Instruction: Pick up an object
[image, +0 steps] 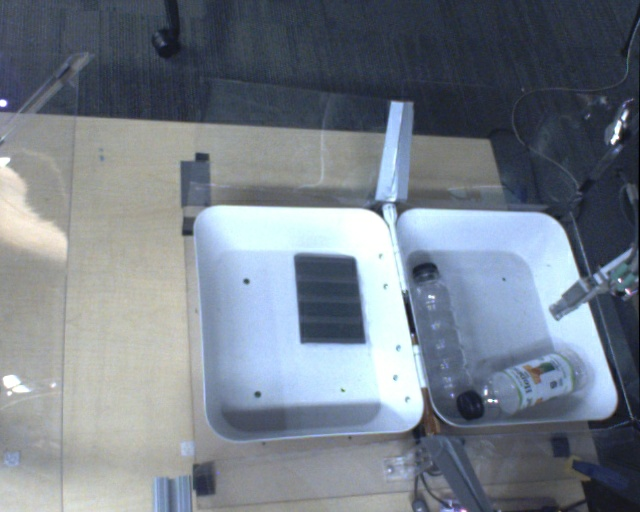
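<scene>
Clear plastic bottles (440, 325) (525, 385) lie in our right bin (500, 235) — the gripper (566, 303), perhaps empty, sits at its edge — finger state unclear.

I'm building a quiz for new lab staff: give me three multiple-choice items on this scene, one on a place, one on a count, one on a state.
1. Where does the dark slab lie?
A. left bin
B. right bin
C. bench

2. How many bottles are in the right bin?
A. one
B. two
C. four

3. How do the bottles rest?
A. upright
B. on their sides
C. stacked

Answers:
1 A: the dark slab sits mid-floor in the left bin.
2 B: a bare bottle and a labelled bottle lie in the right bin.
3 B: both lie flat, caps showing sideways.
</scene>
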